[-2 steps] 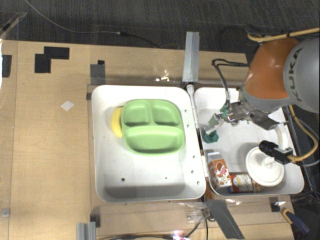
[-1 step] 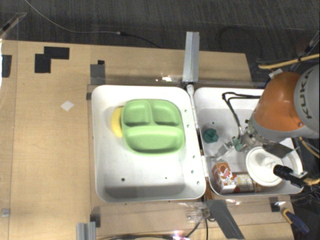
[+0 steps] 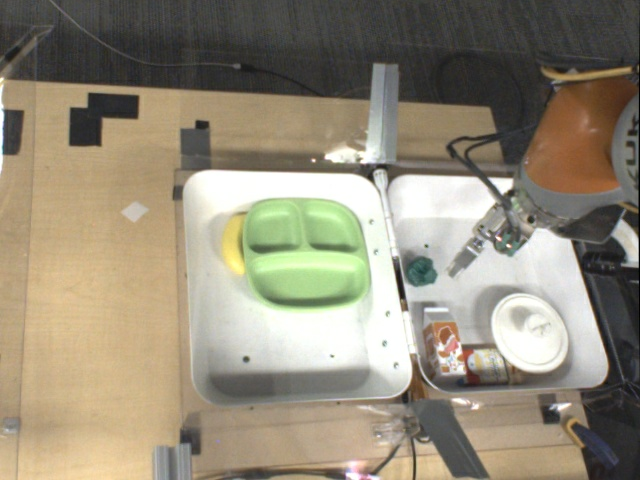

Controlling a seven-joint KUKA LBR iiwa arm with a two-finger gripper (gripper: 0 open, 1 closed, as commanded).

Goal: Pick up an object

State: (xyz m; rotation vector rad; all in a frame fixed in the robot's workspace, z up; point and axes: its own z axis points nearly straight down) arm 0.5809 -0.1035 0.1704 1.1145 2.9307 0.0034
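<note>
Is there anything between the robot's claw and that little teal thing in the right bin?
No. In the camera view, bare white bin floor separates the gripper from the teal object.

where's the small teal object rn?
The small teal object lies in the right bin, on its left side by the divider, just left of and below the claw, above the red carton.

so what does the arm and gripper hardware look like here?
The arm is grey with a broad orange band above the wrist. Black cables loop beside it. The gripper is small, metallic grey, with slim silver fingers and a greenish spot at its base.
</note>
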